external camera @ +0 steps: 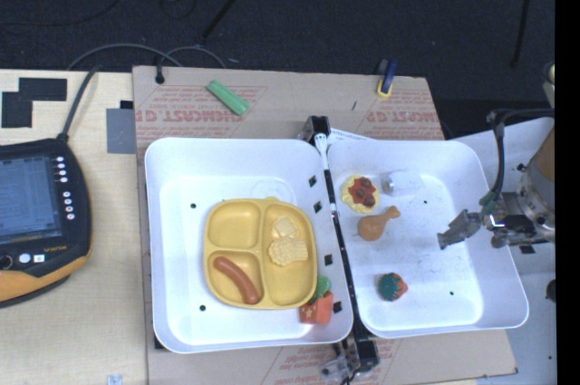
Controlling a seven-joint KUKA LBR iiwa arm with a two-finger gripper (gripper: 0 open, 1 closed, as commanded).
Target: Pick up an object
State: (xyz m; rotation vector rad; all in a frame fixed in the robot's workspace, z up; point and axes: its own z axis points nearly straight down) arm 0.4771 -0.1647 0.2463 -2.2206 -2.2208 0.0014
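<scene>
Reaching in over the right rim of the right bin, the gripper hung with nothing visible between its fingers; at this slant it could not be told whether those fingers were spread or closed.

No one object was named by the task. The candidates nearest the gripper lay in the right bin: a toy drumstick towards the bin's left side, a small pizza-like disc just beyond it, and a green ball-shaped piece nearer the front wall. All three lay apart from the gripper, with bare bin floor between.

Probable faults from this position:

- Closing on nothing. The gripper stood over bare floor, so a straight descent would likely have met no object.
- Glancing contact. The drumstick's rounded body and the ball-shaped piece could each have rolled or slid aside if a finger had landed off centre.
- Wall interference. The pizza-like disc lay close to the divider between the bins, which left little room for a finger on that side.

The left bin held a yellow tray carrying a sausage, with a red and green piece touching its corner; these were well apart from the gripper.
</scene>
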